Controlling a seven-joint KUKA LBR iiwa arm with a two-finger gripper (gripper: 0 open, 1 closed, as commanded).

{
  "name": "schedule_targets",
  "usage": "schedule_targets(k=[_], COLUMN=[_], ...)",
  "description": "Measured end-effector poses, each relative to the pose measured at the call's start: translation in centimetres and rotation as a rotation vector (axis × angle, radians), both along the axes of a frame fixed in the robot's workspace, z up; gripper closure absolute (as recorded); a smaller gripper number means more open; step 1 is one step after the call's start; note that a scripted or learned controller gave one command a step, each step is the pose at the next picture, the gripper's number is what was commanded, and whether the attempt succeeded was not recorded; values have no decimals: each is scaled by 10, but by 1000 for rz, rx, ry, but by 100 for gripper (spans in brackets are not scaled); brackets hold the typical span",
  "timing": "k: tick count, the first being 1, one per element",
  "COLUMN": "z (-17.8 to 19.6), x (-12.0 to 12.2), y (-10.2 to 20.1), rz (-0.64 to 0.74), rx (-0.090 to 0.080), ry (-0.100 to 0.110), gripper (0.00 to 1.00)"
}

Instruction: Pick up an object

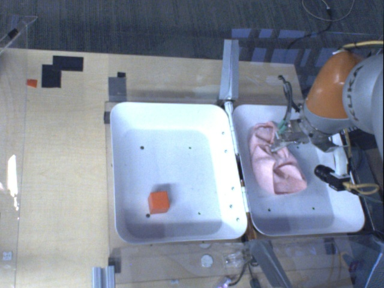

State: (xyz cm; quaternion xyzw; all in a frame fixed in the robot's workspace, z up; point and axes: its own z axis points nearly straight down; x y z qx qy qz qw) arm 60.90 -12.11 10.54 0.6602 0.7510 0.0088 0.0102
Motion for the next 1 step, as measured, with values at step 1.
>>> schedule_targets(k=[1], z=[94], x=[50], y=[44], rz=[154], rx=[-3], ry=[17], gripper=[100])
